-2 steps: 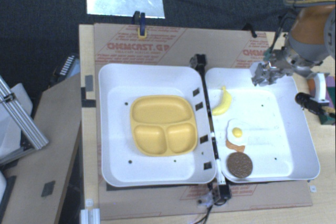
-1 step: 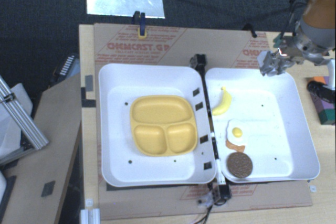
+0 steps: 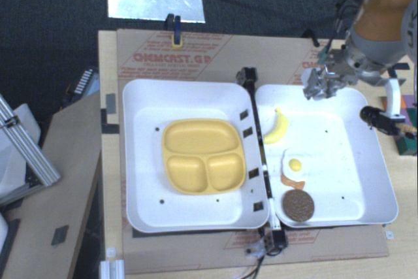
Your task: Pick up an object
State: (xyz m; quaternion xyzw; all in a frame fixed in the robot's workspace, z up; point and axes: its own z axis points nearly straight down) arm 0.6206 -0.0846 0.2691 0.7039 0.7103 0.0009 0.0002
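A banana (image 3: pixel 277 128) lies in the right bin (image 3: pixel 353 160), close to that bin's left wall and toward its far edge; nearer the front edge, just beside the same wall, lies a fried egg (image 3: pixel 295 166) with a strip of bacon (image 3: pixel 292 181) touching it, and a brown round patty (image 3: pixel 298 205) sits at the front left corner; nothing is lifted off the bin floor. The pincer (image 3: pixel 318 86) hangs above the far edge of the right bin, apart from the banana, with nothing visible between its tips; whether it is clenched or released cannot be told from this slant. The grey arm (image 3: pixel 385 10) comes in over the surface's far right corner. The left bin (image 3: pixel 140 140) carries a yellow divided tray (image 3: pixel 202 155) at its middle; both bins rest on a cardboard sheet (image 3: pixel 196 55).
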